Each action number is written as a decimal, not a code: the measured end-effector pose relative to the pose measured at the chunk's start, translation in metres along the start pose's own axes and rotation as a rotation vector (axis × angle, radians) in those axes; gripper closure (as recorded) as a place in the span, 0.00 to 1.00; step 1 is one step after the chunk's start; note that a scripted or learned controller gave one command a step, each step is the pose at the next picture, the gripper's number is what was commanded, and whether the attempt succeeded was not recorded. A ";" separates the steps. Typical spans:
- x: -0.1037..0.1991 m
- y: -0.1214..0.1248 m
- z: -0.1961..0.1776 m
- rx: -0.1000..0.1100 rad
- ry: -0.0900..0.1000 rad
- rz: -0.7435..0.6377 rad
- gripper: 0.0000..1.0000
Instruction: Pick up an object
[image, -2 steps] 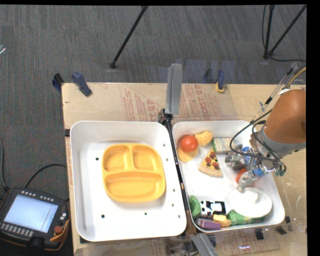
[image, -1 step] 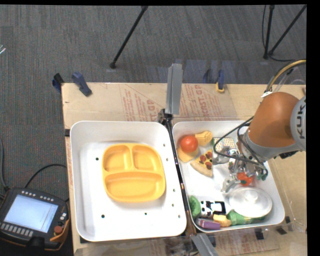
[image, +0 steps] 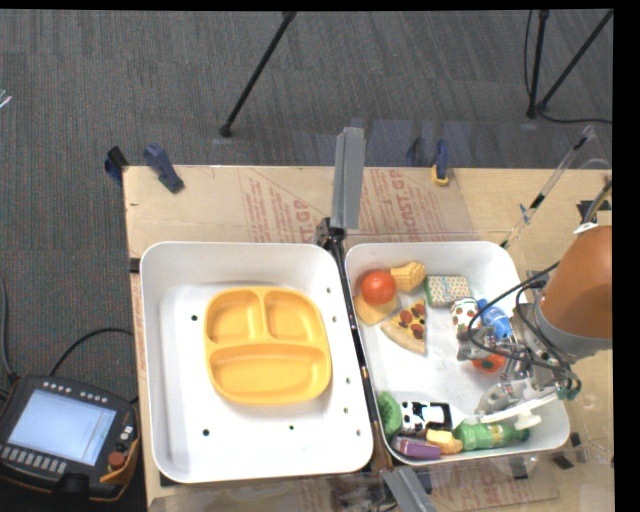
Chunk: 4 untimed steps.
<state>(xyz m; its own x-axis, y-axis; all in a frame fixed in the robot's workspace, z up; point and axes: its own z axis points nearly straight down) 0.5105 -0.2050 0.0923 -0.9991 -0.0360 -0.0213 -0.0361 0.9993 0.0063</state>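
Camera view: arm (image: 590, 290) reaching from right, pincer (image: 515, 385) low in right bin (image: 455, 255)

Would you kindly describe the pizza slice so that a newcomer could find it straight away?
Look in the right bin, the one crowded with toys, not the left bin with the yellow tray. Just below the red ball in its upper left lies the pizza slice: a flat tan wedge, the sole piece dotted with red and dark toppings.

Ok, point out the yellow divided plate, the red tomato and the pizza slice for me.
yellow divided plate (image: 268, 343): camera view, on the ridge between its compartments.
red tomato (image: 378, 287): camera view, middle of its top.
pizza slice (image: 409, 325): camera view, on its topped face.
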 end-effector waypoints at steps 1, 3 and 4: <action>-0.045 -0.006 0.009 0.000 0.030 -0.032 0.00; -0.098 0.097 0.006 0.005 0.017 -0.098 0.00; -0.077 0.028 0.006 0.003 0.015 -0.223 0.00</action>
<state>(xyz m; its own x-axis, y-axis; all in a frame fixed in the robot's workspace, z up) 0.5866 -0.1741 0.0886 -0.9666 -0.2560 -0.0071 -0.2560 0.9667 0.0001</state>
